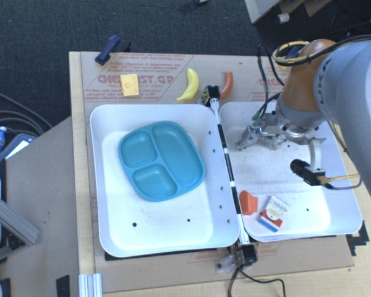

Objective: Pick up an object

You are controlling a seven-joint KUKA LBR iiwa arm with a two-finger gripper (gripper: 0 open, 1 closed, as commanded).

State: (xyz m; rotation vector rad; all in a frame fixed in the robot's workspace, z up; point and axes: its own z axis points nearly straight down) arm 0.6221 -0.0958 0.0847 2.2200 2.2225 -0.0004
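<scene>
Camera view puts your gripper (260, 135), finger state undeterminable, over the right bin (334, 228), up-frame of the orange block (248, 202) and small carton (273, 213).

Arm (352, 98) is being extended in from the right, bent downward at the wrist, orange band (303, 73) showing above it. Gripper (269, 138) is being held low, pointing down; finger state is not being resolved from this angle.
</scene>
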